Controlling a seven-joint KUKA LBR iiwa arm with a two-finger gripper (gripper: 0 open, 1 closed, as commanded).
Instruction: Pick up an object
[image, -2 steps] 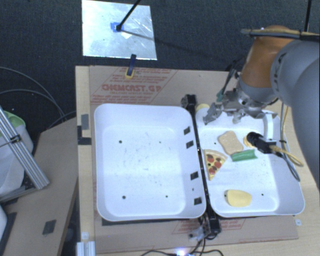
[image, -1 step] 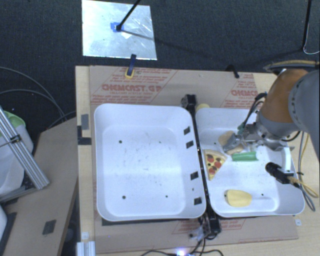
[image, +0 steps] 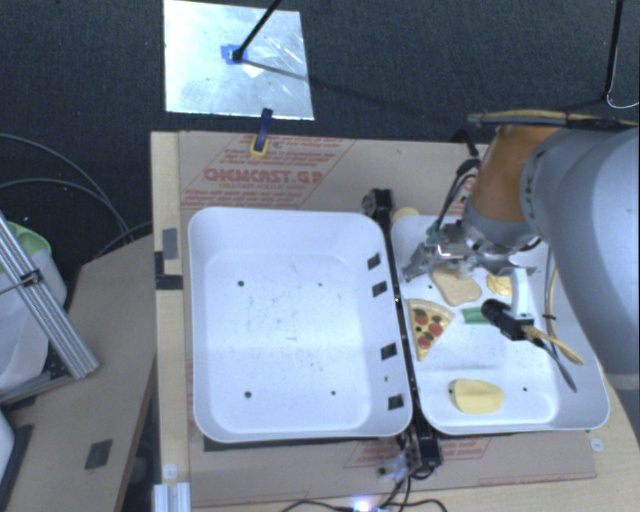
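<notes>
The right white bin holds a toy pizza slice near its left wall. A yellow oval piece lies near its front, and a tan flat piece sits in the middle. A small yellow piece lies beside the tan one. A pale yellow object rests at the bin's far left corner. My gripper hangs low over the back left of this bin, just left of and above the tan piece and behind the pizza slice. Nothing visible is held in it.
The left white bin stands beside the right one, with black clips along the shared wall. Both rest on brown cardboard. A shiny metal sheet lies behind, and an aluminium frame stands at the far left.
</notes>
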